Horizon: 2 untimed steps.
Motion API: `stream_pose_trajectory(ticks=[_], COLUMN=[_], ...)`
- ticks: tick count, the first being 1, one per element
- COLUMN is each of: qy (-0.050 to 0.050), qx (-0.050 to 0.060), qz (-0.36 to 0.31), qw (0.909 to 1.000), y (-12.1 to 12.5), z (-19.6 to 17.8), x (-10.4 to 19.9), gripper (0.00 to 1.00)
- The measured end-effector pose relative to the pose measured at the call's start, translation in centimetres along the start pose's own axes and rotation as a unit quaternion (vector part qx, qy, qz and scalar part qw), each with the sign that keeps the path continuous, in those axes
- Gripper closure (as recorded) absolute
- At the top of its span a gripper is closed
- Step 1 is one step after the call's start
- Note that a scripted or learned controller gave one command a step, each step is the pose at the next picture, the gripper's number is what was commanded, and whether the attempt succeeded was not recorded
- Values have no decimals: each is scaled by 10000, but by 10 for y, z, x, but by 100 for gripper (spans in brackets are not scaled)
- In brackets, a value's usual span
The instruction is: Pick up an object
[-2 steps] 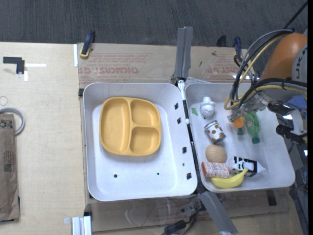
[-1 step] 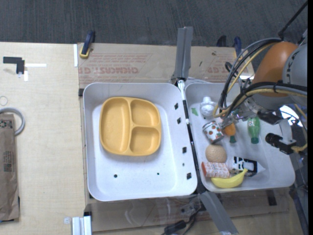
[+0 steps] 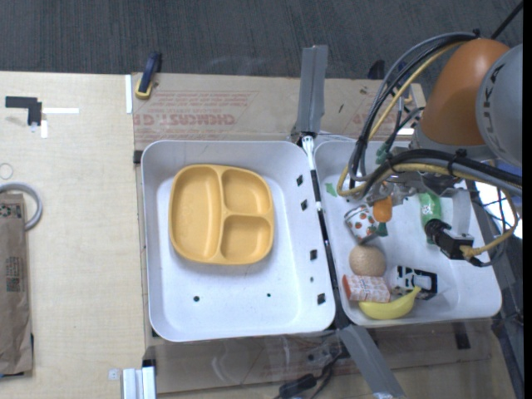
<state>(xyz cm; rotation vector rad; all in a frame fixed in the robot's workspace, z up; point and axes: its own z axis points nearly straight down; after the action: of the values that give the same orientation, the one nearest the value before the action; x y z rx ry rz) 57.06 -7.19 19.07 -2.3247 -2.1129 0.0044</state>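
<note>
Over the right-hand bin (image 3: 490, 302) the arm (image 3: 465, 81) hangs with its gripper (image 3: 384, 196) low among a tangle of cables, near the bin's upper left. Whether it has closed on anything I cannot tell; the wrist hides that part. It looks like the reaching step, with nothing lifted clear. Just below the gripper sits a small orange piece (image 3: 381, 210) and a white patterned cup (image 3: 361, 221), possibly touching it. Further down lie a brown ball (image 3: 366, 260), a pink-and-white packet (image 3: 366, 288) and a banana (image 3: 389, 307). The yellow divided plate (image 3: 221, 214) rests alone in the left bin (image 3: 158, 223). Next it needs a clean descent onto one item.
</note>
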Motion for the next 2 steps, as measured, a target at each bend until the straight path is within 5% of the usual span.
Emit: stream_pose_trajectory(ticks=[1, 2], qy=[-5, -5], qx=[1, 1], qz=[-189, -188], qw=[9998, 9998], y=[40, 40], z=[-14, -14], x=[17, 17], gripper=[100, 0])
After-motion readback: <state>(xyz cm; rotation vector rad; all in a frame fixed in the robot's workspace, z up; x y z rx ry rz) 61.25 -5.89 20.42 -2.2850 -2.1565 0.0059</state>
